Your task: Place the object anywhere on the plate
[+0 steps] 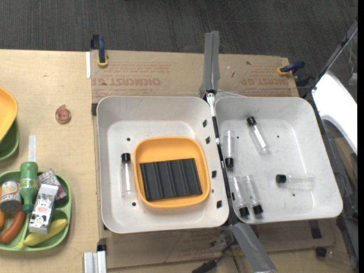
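Nearest you, at the left near corner, a green plate (pixel 62 223) holds toy food: a green bottle (pixel 28 182), a small carton (pixel 40 206), a can (pixel 9 192), a sausage and a banana.

Dark carpet (pixel 170 10) covers the floor beyond the bench. The wooden tabletop (pixel 45 84) runs out to the left, and a cardboard sheet (pixel 148 78) lies under both bins, clamped at its far corners.

The left bin (pixel 108 152) holds an orange plate (pixel 170 144) with a black ridged insert (pixel 170 178) lying in it. One clear vial (pixel 126 178) lies on the bin floor just left of the plate, apart from its rim, its black cap at the far end.

The right bin (pixel 318 152) holds five more vials. One lies slanted at the far side (pixel 257 134), one along the left wall (pixel 228 147) and one towards the right (pixel 296 180). A pair (pixel 248 195) lies side by side at the near left.

You cannot tell whether the gripper is released or clenched, nor how the vials lie relative to it.

A small pink disc (pixel 63 114) sits alone on the tabletop.
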Robot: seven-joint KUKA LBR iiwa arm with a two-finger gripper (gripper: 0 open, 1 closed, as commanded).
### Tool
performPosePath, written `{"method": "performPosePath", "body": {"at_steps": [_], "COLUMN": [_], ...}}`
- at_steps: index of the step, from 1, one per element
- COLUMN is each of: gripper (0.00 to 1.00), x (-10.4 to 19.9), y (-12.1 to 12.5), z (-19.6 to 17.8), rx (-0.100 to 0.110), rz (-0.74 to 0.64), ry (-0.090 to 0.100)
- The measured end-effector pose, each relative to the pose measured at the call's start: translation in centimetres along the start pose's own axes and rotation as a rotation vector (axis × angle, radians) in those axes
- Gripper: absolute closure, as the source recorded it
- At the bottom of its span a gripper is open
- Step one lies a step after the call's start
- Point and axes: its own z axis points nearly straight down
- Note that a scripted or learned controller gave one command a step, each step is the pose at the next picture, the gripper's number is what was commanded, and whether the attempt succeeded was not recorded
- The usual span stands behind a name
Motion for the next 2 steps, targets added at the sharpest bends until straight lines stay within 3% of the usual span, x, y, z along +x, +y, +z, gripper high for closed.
{"method": "performPosePath", "body": {"at_steps": [1,2], "gripper": [0.0,0.0], "x": [6.1,6.2], "y": [-2.5,-2.3], "z": [0.0,11.6], "rx": [0.0,-0.001], "rz": [-0.123,-0.373], "ry": [0.0,0.001]}}
